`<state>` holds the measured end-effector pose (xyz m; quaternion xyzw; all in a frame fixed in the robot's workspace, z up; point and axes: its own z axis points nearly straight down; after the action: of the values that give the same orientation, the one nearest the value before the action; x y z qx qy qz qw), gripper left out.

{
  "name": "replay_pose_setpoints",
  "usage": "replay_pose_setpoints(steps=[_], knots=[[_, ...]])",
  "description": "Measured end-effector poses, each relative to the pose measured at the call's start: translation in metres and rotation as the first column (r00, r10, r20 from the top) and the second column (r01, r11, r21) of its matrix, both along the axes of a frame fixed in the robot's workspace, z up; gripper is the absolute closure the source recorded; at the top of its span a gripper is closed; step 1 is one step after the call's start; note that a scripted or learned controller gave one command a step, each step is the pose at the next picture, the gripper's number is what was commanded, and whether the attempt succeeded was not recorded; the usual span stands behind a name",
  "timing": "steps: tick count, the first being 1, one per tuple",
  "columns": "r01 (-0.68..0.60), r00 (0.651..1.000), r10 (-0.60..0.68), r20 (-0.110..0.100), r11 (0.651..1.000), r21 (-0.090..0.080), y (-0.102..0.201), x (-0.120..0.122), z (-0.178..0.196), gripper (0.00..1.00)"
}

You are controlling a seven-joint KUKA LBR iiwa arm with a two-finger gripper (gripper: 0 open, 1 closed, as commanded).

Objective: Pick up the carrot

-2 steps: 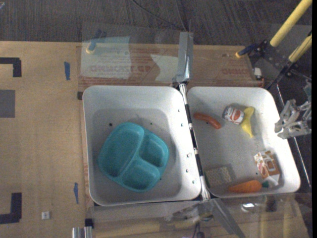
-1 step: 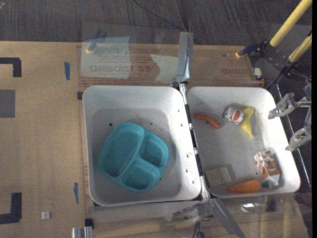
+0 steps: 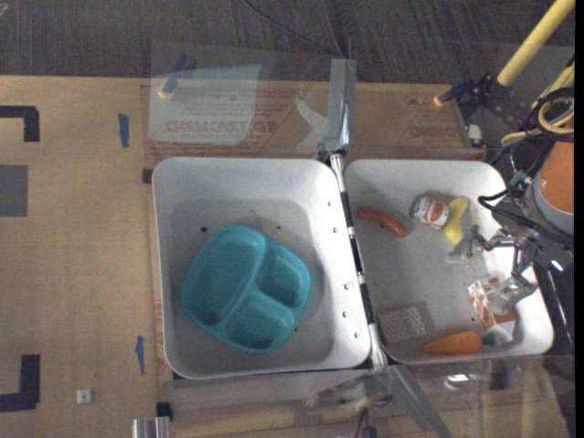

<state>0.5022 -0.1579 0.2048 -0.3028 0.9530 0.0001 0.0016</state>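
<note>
- The arm (image 3: 558, 182) is seen entering from the right, above the right bin (image 3: 365, 199).
- The gripper (image 3: 509, 255) is held over that bin's right side; its fingers are spread and nothing lies between them.
- The carrot (image 3: 453, 343) is found lying at the bin's near edge, near the gripper but apart from it.
- Print on the small carton (image 3: 484, 297) and the can (image 3: 430, 211) cannot be read.
- A teal divided plate (image 3: 245, 287) is held in the left bin (image 3: 173, 208).

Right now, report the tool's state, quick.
Tool: cannot be told. It sits over the right bin, apart from the carrot, with nothing visibly held.
</note>
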Motion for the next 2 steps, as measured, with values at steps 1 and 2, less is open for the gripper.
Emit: replay_pose_setpoints(steps=[1,2], knots=[[-0.014,1.000,0.014,0.005,1.000,-0.001,-0.018,0.000,0.028,0.00],[-0.010,1.000,0.010,0.014,1.000,-0.001,-0.018,0.002,0.039,1.00]])
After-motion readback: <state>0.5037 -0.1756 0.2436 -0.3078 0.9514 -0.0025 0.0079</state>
